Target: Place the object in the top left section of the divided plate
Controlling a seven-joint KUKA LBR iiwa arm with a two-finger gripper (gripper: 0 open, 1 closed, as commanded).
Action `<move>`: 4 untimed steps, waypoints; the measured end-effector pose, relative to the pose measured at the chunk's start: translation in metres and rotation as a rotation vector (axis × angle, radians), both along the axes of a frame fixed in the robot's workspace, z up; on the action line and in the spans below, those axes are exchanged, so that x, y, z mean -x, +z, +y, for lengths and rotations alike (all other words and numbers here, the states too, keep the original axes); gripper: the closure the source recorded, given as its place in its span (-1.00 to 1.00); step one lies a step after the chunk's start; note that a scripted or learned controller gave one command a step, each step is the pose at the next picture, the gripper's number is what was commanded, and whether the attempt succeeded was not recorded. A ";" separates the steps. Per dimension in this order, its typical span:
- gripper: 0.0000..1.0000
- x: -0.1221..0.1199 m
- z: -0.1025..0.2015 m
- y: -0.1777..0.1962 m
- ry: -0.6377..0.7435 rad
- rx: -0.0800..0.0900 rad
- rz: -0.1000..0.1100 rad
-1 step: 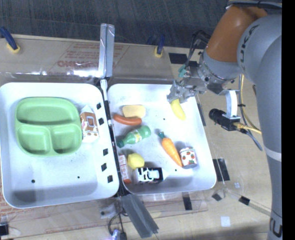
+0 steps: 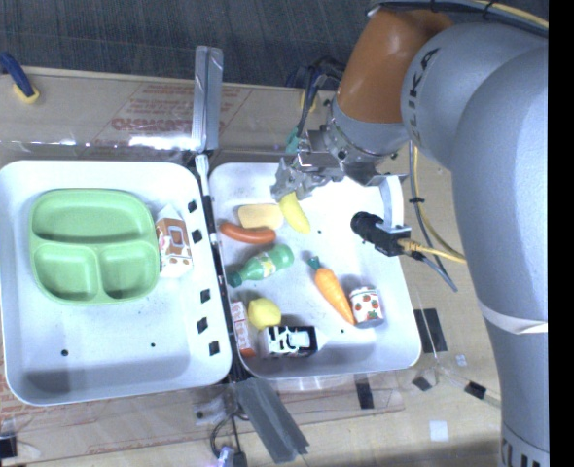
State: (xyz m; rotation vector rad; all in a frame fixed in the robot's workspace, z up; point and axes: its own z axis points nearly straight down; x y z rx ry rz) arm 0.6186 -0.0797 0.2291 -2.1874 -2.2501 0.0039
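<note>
A green divided plate [image 2: 93, 245] lies in the left bin [image 2: 102, 368], with one long section at the back and two small ones in front. My gripper [image 2: 299, 181] hangs over the back of the right bin [image 2: 389, 305], right above the upper end of a yellow banana [image 2: 296, 215]. The banana's top touches or sits just under the gripper; I cannot tell whether it is held. The gripper is far to the right of the plate.
A small carton [image 2: 173, 244] leans at the plate's right edge. The right bin also holds a bread slice [image 2: 257, 216], sausage [image 2: 247, 233], green bottle [image 2: 262, 264], carrot [image 2: 333, 293], lemon [image 2: 264, 311], strawberry can [image 2: 366, 306] and a black-and-white item [image 2: 291, 340].
</note>
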 end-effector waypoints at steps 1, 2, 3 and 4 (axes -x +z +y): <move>1.00 -0.034 0.064 -0.016 -0.091 0.001 -0.002; 1.00 0.024 0.059 -0.039 -0.049 0.002 0.001; 1.00 0.013 0.087 -0.038 -0.152 0.002 -0.002; 1.00 0.030 0.163 -0.039 -0.157 0.003 0.003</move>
